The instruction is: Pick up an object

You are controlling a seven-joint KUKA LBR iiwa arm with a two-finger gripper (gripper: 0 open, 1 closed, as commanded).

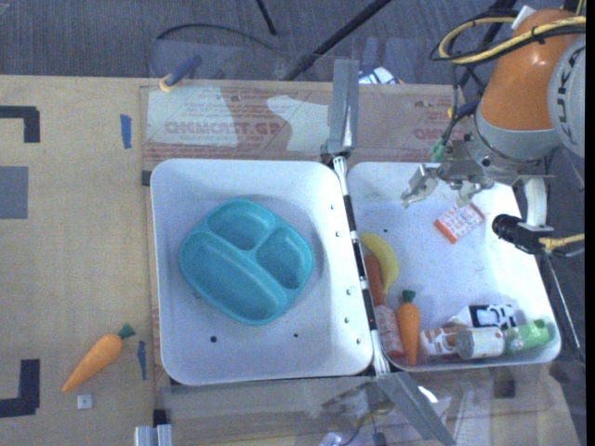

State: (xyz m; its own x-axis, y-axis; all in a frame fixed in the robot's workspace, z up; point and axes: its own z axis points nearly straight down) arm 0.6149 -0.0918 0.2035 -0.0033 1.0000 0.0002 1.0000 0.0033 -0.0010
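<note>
A grey robot arm with an orange band reaches in from the right, its claw spread wide with nothing between the fingers, hovering over the far part of the right bin. A small red-and-white box lies just beside it. A banana, a carrot and bottles sit near the front. The left bin holds a blue divided plate.

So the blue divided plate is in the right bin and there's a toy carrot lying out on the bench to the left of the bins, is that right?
Not quite. The camera view shows the blue divided plate in the left bin, not the right one. The rest holds: a toy carrot lies out on the bench, to the left of the bins.
</note>
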